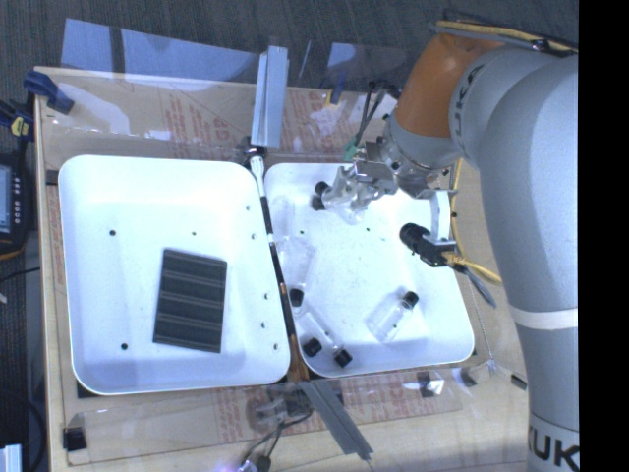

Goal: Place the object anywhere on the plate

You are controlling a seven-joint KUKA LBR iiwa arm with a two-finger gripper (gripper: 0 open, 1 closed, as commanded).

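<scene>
Apparently mid-pick, the hand (pixel 346 187) sits low in the right bin (pixel 447 337), its fingers closed on a clear vial (pixel 334 193) with a black cap. Well to its left lies the dark ridged plate (pixel 192 300), flat in the other bin (pixel 98 180), ready to receive it.

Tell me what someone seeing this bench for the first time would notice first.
Probably the big grey arm with its orange band, filling the right side and reaching down to the far edge of the right bin. Next, the dark ribbed plate lying flat in the left bin. Then the clear vials with black caps, one near the right bin's front.
</scene>
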